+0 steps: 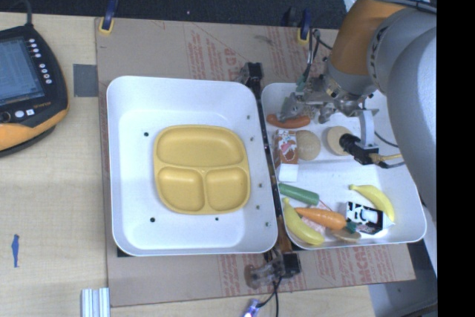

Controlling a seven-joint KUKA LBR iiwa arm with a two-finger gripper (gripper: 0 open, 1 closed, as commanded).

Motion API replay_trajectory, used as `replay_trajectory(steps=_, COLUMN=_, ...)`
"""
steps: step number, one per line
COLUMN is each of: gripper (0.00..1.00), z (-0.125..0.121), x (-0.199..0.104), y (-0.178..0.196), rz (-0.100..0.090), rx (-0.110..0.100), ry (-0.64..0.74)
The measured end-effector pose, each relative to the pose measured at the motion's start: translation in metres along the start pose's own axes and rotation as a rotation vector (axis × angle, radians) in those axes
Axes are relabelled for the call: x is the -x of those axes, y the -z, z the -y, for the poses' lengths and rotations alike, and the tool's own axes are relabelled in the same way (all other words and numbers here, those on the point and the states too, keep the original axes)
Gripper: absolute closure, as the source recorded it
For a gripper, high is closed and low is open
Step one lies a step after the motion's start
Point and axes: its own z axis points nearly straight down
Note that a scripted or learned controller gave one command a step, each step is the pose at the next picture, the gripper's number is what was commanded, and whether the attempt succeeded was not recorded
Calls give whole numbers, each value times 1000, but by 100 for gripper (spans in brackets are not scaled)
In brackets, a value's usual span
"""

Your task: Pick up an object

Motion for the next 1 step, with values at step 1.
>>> replay_trajectory(steps=1, gripper=0, z=0, x=1, y=0, rz=-1, rx=0, ry=1)
